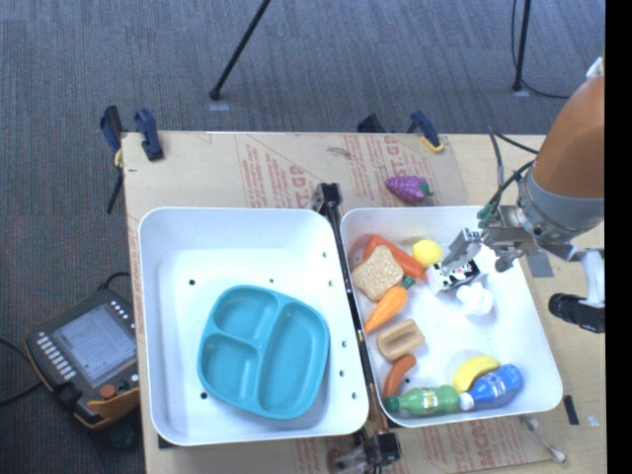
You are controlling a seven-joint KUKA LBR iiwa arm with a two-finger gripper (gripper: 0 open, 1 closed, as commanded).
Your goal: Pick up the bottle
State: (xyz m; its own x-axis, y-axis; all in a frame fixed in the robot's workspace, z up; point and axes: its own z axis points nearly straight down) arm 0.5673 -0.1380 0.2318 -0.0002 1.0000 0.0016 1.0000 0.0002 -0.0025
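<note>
Camera view: gripper (462,265), seemingly parted and empty, hovers mid-bin; reaching the bottle (432,401) comes next.

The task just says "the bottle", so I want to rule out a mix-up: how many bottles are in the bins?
2, both by the right bin's near edge: a green bottle lying on its side, and a blue bottle just right of it, beside the banana. None looks hidden.
</note>
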